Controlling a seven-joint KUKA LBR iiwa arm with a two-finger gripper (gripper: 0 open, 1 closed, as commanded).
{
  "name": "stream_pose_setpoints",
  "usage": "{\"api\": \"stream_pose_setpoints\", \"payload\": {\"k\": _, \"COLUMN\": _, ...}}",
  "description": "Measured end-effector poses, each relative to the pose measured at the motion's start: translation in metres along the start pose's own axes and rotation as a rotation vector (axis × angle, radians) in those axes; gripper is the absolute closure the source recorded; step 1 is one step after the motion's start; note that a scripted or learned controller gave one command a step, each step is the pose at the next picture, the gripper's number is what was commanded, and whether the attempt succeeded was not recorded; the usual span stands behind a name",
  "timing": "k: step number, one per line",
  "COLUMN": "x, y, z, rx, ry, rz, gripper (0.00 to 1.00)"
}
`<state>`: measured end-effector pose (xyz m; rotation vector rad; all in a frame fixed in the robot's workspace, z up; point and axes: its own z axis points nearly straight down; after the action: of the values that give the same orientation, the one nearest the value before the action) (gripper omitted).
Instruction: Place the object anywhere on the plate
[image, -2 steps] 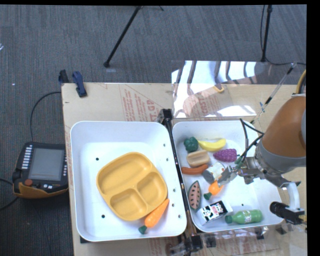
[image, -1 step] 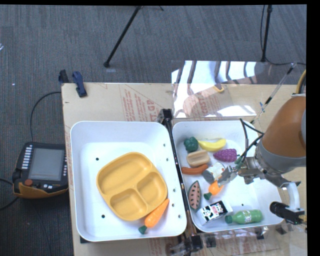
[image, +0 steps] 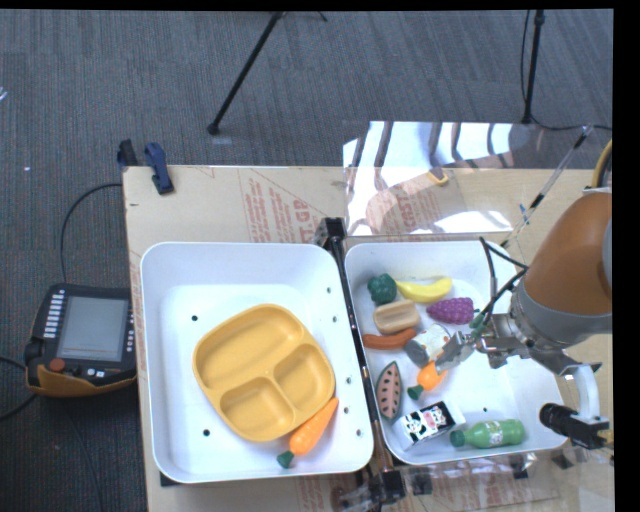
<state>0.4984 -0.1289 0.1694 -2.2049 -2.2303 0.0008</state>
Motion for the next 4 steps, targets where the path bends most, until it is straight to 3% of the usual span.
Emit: {"api": "stream_pose_setpoints", "payload": {"k": 4, "x": 0.0000, "y": 0.0000, "z": 0.0000, "rx": 0.000, "ry": 0.000, "rz": 0.000, "gripper": 0.00}}
